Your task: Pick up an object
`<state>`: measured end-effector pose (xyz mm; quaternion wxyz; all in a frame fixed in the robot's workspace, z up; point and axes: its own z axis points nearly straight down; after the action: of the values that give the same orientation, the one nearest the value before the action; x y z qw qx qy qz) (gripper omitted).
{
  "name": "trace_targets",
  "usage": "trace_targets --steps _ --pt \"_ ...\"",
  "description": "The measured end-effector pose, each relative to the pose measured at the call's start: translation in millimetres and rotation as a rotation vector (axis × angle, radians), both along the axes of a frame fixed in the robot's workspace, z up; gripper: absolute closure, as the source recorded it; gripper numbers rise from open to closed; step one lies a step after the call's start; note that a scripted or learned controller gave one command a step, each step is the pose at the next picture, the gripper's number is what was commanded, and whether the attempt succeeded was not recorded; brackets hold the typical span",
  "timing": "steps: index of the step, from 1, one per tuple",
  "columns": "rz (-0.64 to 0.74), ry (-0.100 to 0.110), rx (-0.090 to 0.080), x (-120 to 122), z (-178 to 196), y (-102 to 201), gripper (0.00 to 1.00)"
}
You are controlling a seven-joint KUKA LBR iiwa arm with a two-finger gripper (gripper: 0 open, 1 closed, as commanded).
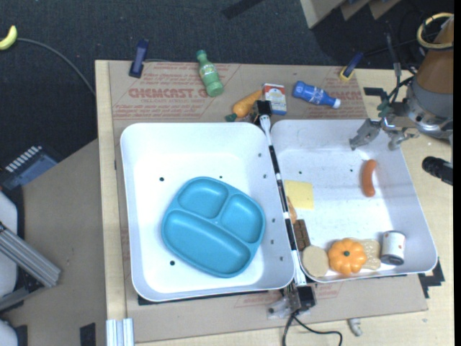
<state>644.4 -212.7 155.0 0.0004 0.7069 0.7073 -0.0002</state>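
My gripper hangs over the far right corner of the right bin, open, with nothing between its spread fingers. Just below it an orange-red sausage lies on the bin floor, apart from the fingertips. A yellow cheese slice sits near the bin's left wall. Along the near edge are an orange pumpkin, a tan round cookie, a small white and grey can and a brown bar. The left bin holds a blue divided plate.
Behind the bins on the cardboard lie a green bottle, a blue bottle, a carrot, a small carton and a blue marker. The grey arm comes in at the upper right.
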Motion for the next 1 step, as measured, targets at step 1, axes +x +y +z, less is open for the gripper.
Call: trace_targets --steps 1 --pt "0.001 0.002 0.002 -17.2 -38.0 -10.3 0.0"
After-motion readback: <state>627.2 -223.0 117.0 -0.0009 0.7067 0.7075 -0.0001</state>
